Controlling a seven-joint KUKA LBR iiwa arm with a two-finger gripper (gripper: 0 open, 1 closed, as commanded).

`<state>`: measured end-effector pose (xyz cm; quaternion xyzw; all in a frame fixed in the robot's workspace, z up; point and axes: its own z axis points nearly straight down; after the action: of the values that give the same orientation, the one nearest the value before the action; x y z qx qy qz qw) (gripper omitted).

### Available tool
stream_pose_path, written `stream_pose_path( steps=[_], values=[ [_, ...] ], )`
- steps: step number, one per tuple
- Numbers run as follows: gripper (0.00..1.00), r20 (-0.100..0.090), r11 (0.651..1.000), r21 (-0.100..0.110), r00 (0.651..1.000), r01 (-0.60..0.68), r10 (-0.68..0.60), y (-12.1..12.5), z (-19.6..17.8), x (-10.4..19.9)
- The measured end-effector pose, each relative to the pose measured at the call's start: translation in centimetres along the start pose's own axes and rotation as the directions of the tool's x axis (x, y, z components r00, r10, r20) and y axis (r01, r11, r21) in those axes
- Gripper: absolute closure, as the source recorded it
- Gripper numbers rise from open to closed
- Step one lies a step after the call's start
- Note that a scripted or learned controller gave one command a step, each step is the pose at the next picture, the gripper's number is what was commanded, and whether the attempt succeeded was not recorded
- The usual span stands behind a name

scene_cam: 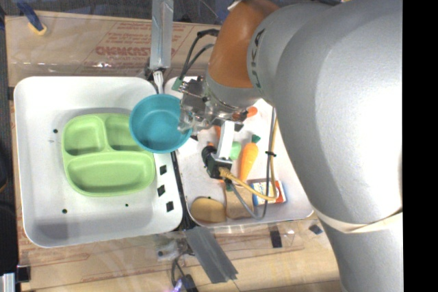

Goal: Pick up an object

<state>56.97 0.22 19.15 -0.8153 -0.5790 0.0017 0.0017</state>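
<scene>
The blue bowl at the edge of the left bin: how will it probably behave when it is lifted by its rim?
The blue bowl looks like thin, rigid plastic, so it is probably light and keeps its shape. Its smooth rim may slip in a pinch from the gripper. It appears tilted above the green divided plate, so it could swing or tip if the hold is loose.

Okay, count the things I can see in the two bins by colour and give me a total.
Green: 1, divided tray
Blue: 1, bowl
Orange: 1, carrot
Tan: 1, rounded item
Total: 4; other items beneath the arm are too hidden to count.
</scene>
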Motion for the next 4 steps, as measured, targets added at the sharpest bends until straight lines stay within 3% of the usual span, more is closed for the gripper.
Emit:
stream_pose_path(
  steps=[1, 2, 3, 4],
  values=[
    [1.0, 0.0, 0.998, 0.002, 0.998, -0.06, 0.06, -0.6, 0.2, 6.5],
    [1.0, 0.002, 0.998, 0.003, 0.998, -0.067, 0.067, -10.9, 0.2, 2.7],
    [1.0, -0.001, 0.925, -0.001, 0.925, -0.38, 0.38, -12.3, 5.2, 13.0],
    [1.0, 0.0, 0.818, -0.001, 0.818, -0.576, 0.576, -10.1, -0.6, 16.4]
  ],
)
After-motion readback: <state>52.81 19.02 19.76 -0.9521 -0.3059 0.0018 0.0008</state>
